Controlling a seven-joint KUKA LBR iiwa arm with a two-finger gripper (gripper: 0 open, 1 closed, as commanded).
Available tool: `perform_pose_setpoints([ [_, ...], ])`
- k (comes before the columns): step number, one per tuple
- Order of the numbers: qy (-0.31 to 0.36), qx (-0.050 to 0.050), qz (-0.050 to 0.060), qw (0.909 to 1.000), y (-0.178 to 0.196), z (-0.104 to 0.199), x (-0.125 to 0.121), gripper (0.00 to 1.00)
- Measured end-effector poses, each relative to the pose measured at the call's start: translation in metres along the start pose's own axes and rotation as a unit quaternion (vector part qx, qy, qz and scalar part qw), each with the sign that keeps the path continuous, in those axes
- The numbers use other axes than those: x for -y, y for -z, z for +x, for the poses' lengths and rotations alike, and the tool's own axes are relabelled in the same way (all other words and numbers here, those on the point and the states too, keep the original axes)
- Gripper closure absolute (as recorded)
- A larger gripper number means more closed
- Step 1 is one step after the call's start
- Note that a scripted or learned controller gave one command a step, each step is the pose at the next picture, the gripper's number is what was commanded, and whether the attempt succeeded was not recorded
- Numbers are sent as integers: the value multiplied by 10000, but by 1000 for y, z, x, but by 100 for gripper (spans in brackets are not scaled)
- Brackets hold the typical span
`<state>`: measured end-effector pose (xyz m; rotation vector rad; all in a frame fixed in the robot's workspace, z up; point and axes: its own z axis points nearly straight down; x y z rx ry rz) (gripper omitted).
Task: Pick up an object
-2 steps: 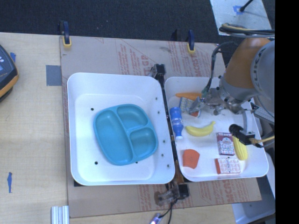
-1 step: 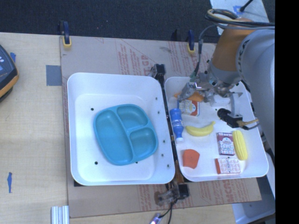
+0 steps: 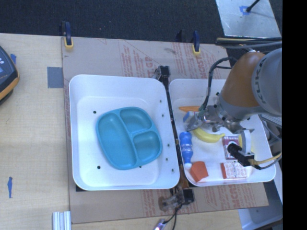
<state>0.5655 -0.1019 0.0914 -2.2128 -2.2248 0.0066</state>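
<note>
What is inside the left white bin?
The left bin holds a blue divided plate lying flat on its floor. The part of the floor under the plate is covered.

A light wooden bench carries a brown cardboard sheet, held at its far edge by two blue-and-yellow clamps. A dark device with an orange edge sits at the left. A grey tape patch lies nearby.

— What is under the bins?
— A brown cardboard sheet on a pale wooden bench, held by blue clamps.
— And behind?
— Dark carpet floor.
</note>
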Motion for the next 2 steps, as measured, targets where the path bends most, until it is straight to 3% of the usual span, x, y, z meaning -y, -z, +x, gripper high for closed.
perform_pose_setpoints([
  [1,25,8,-3,10000,11,-1,-1,100],
  [2,-5,-6,-19,10000,102,53,-51,100],
])
